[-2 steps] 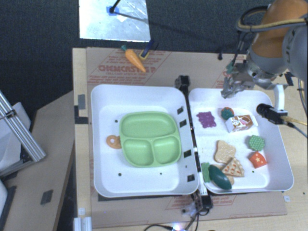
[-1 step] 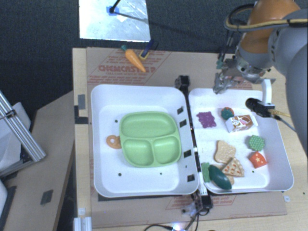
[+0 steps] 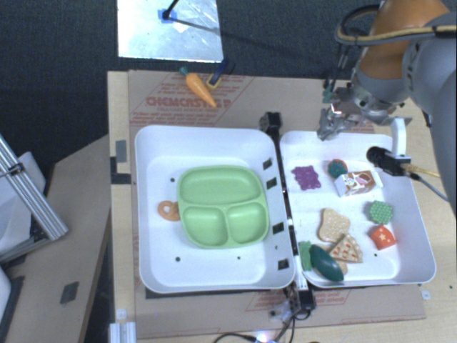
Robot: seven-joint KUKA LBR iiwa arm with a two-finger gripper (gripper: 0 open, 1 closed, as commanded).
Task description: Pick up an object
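My gripper (image 3: 332,125) hangs over the back edge of the right bin (image 3: 414,224), near its far left corner, with nothing visibly held. Below it in that bin lie a purple grape bunch (image 3: 307,177), a small red and green round piece (image 3: 337,168) and a white and brown carton (image 3: 355,183). Nearer the front are a green textured piece (image 3: 381,211), a red block (image 3: 383,237), a bread slice (image 3: 333,224), a waffle-like wedge (image 3: 346,249) and a dark green oval (image 3: 327,265).
The left bin (image 3: 157,163) holds a green divided plate (image 3: 220,206) and a small pretzel (image 3: 169,211). A toy carrot (image 3: 200,89) lies on the cardboard behind the bins. A black cylinder (image 3: 389,161) juts over the right bin's back right.
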